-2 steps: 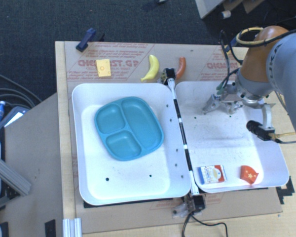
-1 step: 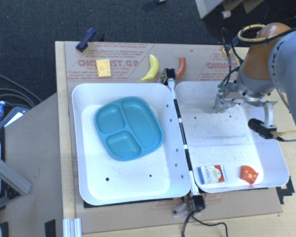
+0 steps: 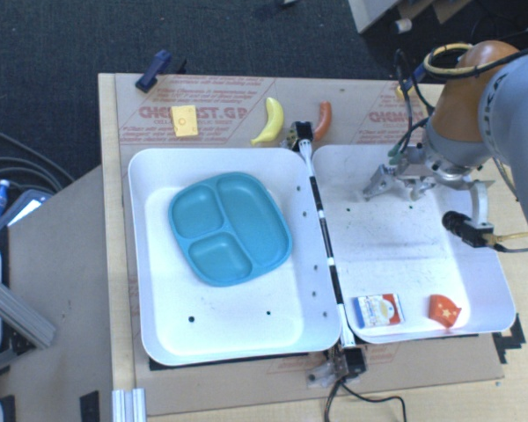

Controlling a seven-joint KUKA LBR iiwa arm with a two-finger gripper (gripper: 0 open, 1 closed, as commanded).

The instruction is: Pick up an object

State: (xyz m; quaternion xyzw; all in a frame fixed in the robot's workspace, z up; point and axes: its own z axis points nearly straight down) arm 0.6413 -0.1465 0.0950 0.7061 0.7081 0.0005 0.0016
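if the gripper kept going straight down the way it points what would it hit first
Probably the bare floor of the right-hand shallow white bin. The two-finger gripper hangs over the bin's far end, nothing beneath it, though depth is hard to judge.

The claw (image 3: 396, 181) hangs over the far end of the right bin (image 3: 422, 244), holding nothing — a small carton (image 3: 376, 310) and a red piece (image 3: 444, 309) lie at its near edge. A blue divided plate (image 3: 230, 227) sits in the left bin (image 3: 158, 306); a banana (image 3: 269, 121) lies on the worktop (image 3: 220, 104) beyond.

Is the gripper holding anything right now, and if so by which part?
Nothing is held. The gripper sits over bare floor at the far end of the right bin, apart from the red item and small carton.
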